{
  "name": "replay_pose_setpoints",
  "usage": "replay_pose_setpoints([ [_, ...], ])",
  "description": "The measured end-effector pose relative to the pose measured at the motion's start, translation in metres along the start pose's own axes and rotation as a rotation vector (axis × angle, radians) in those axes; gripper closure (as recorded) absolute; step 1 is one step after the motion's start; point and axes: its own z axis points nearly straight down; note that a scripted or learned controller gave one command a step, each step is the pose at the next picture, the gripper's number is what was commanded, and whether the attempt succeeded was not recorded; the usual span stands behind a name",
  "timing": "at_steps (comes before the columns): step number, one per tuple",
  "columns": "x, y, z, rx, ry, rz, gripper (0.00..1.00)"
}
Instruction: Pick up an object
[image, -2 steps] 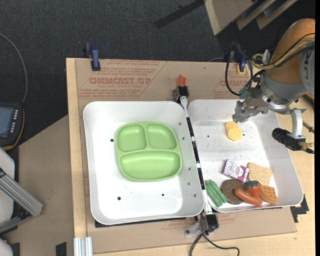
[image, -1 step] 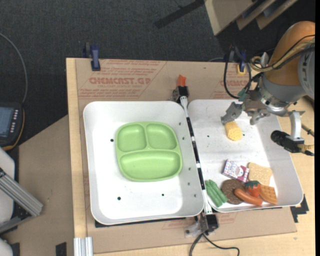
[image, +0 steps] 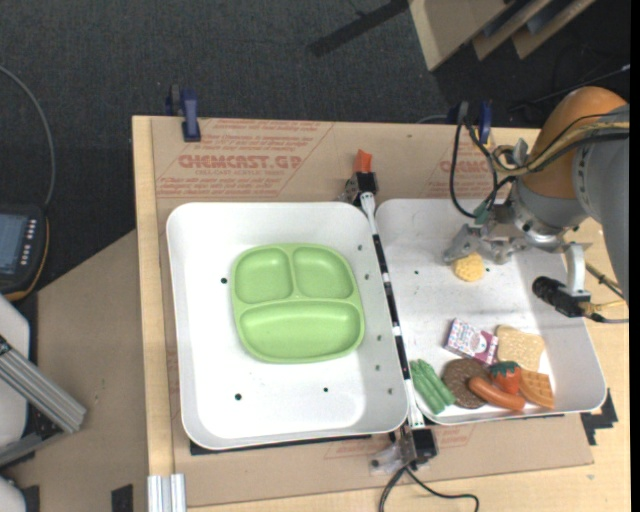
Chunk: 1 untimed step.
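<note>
Dark carpet surrounds a cardboard-topped bench (image: 250, 160) bearing two white bins. Inside the left bin (image: 200, 380) lies a green divided plate (image: 297, 302). Across the right bin (image: 420, 240), a yellow round piece (image: 467, 267) sits directly beneath the gripper (image: 483, 247), whose fingers straddle it, spread apart, nothing lifted. Toy foods cluster near the front: green beans (image: 430, 385), purple carton (image: 471, 340), cracker (image: 520, 347), waffle (image: 537, 388).
</note>
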Motion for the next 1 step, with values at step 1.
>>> replay_pose_setpoints([
  [1,0.0029,0.0009,-0.0161,-0.004,-0.001,-0.004,1.00],
])
